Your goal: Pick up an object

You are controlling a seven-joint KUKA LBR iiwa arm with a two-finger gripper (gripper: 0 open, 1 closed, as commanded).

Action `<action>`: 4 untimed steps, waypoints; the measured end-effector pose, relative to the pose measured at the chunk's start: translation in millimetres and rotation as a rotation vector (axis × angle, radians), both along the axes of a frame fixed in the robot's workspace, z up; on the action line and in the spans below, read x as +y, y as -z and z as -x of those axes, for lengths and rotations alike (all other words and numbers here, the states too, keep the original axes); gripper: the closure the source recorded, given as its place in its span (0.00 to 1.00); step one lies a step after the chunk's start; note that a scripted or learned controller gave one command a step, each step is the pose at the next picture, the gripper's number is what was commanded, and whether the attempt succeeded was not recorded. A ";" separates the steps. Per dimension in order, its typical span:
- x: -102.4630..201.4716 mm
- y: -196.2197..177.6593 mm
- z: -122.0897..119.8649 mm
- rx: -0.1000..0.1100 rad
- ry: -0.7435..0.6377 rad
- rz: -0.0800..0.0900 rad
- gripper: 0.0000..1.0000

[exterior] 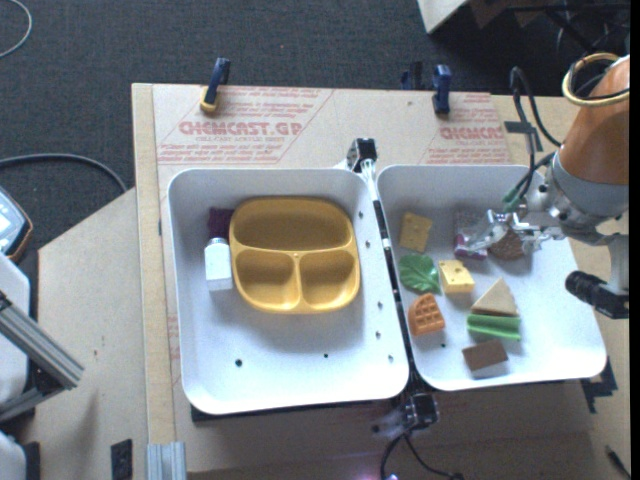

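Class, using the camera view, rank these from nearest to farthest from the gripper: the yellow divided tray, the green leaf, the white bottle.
From the gripper:
1. Green leaf, right bin, left part.
2. Yellow divided tray, left bin, middle.
3. White bottle, left bin, beyond the tray's left edge.

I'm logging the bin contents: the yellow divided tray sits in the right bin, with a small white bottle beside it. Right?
Not quite. The camera view shows the yellow divided tray in the left bin, not the right. The small white bottle is beside it, as you said.
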State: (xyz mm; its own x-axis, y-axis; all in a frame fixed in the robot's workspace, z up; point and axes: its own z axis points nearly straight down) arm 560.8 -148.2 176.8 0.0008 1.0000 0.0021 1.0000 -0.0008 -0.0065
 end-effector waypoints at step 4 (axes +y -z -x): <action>17.8 25.8 6.5 -0.013 -0.003 0.004 1.00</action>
